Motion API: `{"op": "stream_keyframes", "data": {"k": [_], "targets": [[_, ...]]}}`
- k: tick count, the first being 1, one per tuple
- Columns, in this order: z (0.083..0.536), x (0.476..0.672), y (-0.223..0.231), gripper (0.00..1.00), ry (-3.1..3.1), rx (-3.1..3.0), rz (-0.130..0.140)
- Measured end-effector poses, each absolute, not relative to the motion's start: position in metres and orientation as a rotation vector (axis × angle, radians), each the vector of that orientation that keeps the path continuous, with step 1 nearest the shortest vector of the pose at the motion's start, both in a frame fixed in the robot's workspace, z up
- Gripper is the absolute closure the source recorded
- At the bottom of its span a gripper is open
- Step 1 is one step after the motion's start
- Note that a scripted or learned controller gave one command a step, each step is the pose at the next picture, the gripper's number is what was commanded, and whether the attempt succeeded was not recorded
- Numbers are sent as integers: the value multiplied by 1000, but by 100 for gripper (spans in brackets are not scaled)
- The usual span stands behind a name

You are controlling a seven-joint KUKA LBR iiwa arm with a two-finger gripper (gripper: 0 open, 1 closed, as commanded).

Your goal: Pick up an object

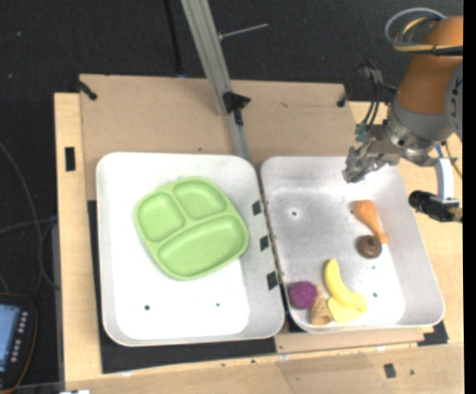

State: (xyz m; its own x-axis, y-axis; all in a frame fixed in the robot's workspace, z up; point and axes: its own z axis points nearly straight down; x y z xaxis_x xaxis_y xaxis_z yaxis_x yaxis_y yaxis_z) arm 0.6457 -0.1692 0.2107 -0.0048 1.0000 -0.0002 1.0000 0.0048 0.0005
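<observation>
Right bin [402, 306], near edge: tan piece [319, 311], purple ball [303, 293], banana [341, 287] bunched together. Farther in, brown ball [370, 247] touching the carrot [369, 218]. My gripper [358, 167] hangs over the bin's far side, beyond the carrot, grasping nothing; grip state unclear. Left bin [123, 302]: green tray [191, 227].

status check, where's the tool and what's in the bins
Tool over right bin's far edge, nothing seen in it. Carrot, brown ball, banana, purple piece untouched. Green tray in left bin.
</observation>
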Motion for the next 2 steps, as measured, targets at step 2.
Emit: {"op": "stream_keyframes", "data": {"k": [2], "targets": [[218, 611, -68, 100, 2229, 2215, 1]]}}
